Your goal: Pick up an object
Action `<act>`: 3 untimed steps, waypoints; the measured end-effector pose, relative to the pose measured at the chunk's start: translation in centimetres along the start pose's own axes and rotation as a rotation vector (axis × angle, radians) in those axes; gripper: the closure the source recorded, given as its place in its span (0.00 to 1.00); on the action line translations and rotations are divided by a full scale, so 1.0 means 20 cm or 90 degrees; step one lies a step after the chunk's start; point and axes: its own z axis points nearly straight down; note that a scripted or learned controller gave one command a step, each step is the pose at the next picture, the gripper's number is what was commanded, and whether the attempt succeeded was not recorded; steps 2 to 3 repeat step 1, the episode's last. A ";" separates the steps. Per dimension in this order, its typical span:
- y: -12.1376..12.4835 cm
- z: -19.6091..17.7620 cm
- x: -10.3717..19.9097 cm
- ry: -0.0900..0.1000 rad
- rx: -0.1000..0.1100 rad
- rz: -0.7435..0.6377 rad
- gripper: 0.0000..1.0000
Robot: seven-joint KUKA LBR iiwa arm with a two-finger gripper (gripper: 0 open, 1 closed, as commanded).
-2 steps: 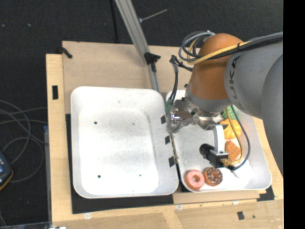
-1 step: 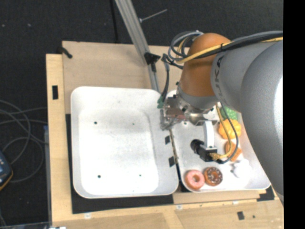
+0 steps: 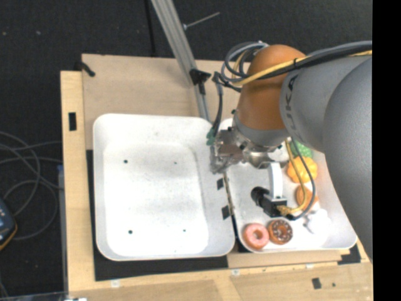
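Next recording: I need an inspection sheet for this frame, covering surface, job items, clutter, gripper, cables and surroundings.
Surface: wooden bench bearing a left bin and a right bin, both white.
Job's things: in the right bin, a pink doughnut beside a brown doughnut; farther back, an orange thing and a green thing.
Clutter: nothing seen.
Grippers: gripper low over the wall between the bins; whether it holds anything cannot be told.
Cables: grey loops on the arm; black cables on the floor at left.
Surroundings: dark floor; metal rail slanting down to the bench.
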 end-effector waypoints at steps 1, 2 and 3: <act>-0.10 -0.10 -0.14 0.000 -0.001 0.002 1.00; -0.10 -0.10 -0.14 0.000 -0.001 0.002 1.00; -0.10 -0.10 -0.14 0.000 -0.001 0.002 1.00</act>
